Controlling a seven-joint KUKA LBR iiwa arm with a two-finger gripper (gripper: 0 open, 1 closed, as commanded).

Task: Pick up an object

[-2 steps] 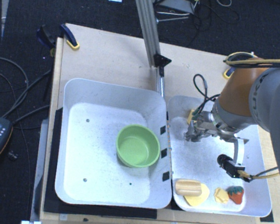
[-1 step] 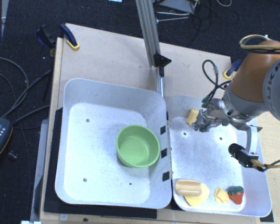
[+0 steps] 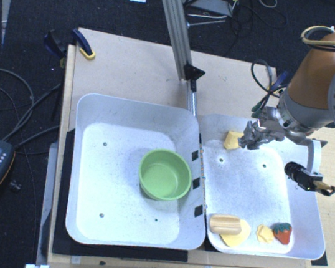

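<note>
The gripper [image 3: 253, 139] sits low at the 12 o'clock end of the right bin [image 3: 259, 189], just beside a yellow block [image 3: 232, 140] on its 9 o'clock side; the block lies at the bin's sloped back wall, touching or nearly touching the tool, and I can't tell which; whether the hand is wide, narrow or closed I cannot tell from this slant, and nothing shows clamped in it.

Risks from here, as I judge them: the block is tucked against the rising wall, so a close could pinch one corner and squirt it away toward 9 o'clock; it could also ride up the slope; a descent slightly off could jam the tool on the rim, and the dangling cable [image 3: 268, 92] near the wrist could snag.

Now the containers; the right bin holds the block at 12 o'clock, and along its 6 o'clock edge a tan roll [image 3: 225, 223] lying on a yellow wedge [image 3: 234, 238], a small yellow piece [image 3: 264, 233] beside them, and a red strawberry [image 3: 282, 232] toward 5 o'clock; its middle is bare speckled white; the left bin [image 3: 105, 171] holds a green bowl [image 3: 165, 174], upright, right of centre, with nothing visible inside it.
</note>
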